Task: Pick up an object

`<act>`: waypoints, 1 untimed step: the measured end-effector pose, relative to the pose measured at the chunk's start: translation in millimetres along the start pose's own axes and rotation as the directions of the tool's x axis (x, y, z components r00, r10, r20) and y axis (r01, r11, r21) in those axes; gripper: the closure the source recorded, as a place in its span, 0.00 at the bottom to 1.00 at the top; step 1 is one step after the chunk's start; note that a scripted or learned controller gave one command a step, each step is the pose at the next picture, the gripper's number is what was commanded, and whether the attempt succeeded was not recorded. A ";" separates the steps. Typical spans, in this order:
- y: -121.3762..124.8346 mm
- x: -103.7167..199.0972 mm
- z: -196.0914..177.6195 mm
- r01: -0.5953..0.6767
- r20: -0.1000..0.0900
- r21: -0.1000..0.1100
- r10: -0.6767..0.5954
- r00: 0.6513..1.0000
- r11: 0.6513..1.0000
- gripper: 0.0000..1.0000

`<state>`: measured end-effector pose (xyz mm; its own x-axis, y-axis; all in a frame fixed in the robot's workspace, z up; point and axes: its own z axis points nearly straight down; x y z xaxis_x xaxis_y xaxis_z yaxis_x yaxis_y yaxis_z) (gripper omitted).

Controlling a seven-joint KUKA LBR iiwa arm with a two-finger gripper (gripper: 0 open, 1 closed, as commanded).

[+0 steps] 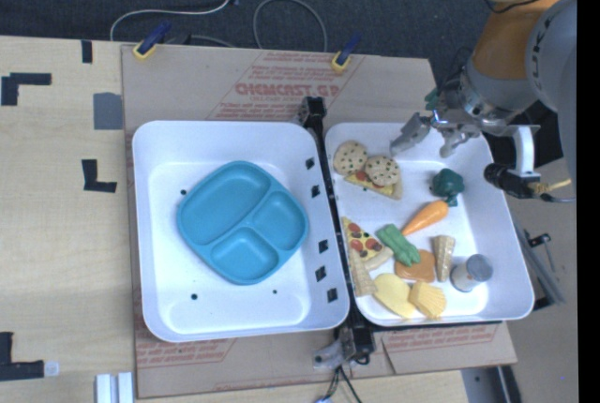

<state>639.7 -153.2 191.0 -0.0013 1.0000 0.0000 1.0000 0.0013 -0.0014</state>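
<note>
My gripper [430,139] hangs over the far end of the right bin [502,204], its two grey fingers spread open with nothing between them. Just to its left lie two cookies [366,165] on a yellow slice. Nearer in the bin are a dark green broccoli piece [448,184], an orange carrot [427,216], a green pickle-like piece [398,245], a pizza slice [362,245], a cone [442,256], a grey can [470,272] and yellow chips [412,299].
The left bin [159,157] holds a blue divided plate [244,220]. A black divider with clips [319,195] runs between the bins. Cables lie on the dark floor behind the bench.
</note>
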 end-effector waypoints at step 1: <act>-52.2 -3.9 110.6 -0.001 0.003 -0.002 0.001 1.000 1.000 0.00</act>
<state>587.4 -157.2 80.4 -0.0001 1.0000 -0.0025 1.0000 0.0001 0.0004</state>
